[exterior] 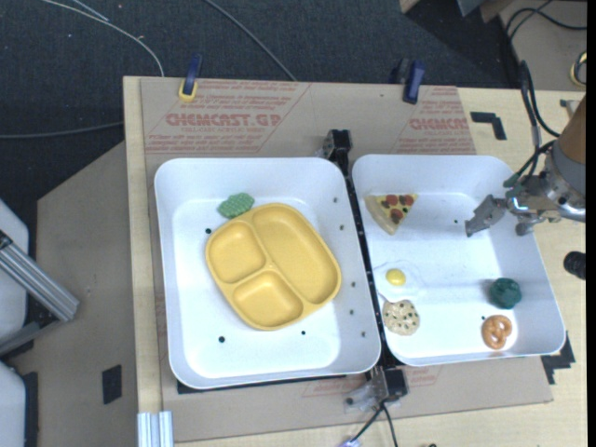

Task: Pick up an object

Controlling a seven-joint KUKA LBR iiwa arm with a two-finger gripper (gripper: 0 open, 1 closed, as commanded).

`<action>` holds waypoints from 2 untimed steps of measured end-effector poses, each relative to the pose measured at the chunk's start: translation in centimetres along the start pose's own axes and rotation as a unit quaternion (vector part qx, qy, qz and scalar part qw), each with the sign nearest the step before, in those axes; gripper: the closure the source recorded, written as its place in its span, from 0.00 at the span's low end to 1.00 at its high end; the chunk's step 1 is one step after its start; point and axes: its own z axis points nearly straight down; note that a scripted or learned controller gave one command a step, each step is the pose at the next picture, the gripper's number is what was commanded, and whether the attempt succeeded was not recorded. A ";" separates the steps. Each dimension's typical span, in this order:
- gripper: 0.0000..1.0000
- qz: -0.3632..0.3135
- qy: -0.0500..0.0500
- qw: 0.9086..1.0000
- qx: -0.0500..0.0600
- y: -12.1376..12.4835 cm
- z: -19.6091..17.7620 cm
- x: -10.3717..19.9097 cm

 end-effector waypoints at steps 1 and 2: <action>0.00 0.000 0.000 1.000 -0.001 0.3 5.4 0.9; 0.00 -0.001 0.000 1.000 0.000 0.3 10.7 1.0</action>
